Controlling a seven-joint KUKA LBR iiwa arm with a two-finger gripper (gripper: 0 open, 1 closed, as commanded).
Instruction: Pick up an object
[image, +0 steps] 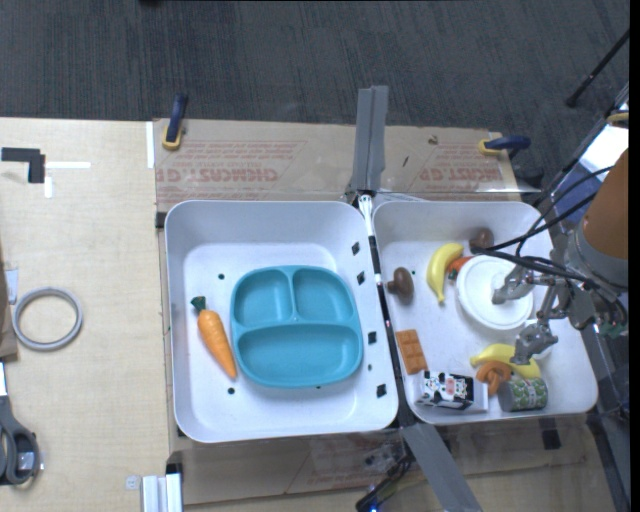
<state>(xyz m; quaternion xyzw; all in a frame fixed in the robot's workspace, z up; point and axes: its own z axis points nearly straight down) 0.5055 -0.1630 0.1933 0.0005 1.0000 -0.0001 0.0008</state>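
Camera view: gripper seen over right bin, fingers spread, nothing pinched between them (white plate just left). Second banana lies near it; carrot, teal tray in left bin.

Partly hidden items in the right bin

The gripper is covering part of the plate; the arm is running off the right edge, fingers possibly open.

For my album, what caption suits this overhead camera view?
Robot gripper hovers over a toy-filled right bin; blue plate and carrot wait in the left.
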